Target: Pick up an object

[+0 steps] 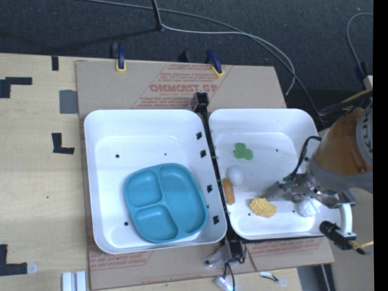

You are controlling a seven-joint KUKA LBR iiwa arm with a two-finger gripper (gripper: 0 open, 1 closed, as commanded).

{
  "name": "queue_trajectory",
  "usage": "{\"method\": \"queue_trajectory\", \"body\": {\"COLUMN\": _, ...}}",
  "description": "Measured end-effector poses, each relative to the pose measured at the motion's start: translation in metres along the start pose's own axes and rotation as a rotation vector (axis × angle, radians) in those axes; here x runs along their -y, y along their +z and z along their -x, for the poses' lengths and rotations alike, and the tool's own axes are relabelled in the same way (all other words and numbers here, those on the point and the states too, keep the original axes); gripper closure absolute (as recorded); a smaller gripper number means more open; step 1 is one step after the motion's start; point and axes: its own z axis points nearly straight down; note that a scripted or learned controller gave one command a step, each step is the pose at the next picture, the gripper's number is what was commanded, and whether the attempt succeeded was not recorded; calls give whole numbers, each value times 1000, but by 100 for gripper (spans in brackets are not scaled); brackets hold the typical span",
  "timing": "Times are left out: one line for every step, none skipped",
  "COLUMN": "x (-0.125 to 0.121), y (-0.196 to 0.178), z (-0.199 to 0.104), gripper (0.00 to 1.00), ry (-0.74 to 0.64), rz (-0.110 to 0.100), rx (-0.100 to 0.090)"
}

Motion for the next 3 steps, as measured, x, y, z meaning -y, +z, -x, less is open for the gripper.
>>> {"method": "queue_trajectory", "body": {"x": 0, "y": -11, "z": 1, "gripper": 100, "ry": 1, "rz": 2, "rx": 1}}
{"method": "queue_trajectory", "body": {"x": -8, "y": -71, "z": 1, "gripper": 100, "ry": 0, "rz": 4, "rx": 1}}
{"method": "queue_trajectory", "body": {"x": -9, "y": -123, "z": 1, "gripper": 100, "ry": 0, "rz": 3, "rx": 1}}
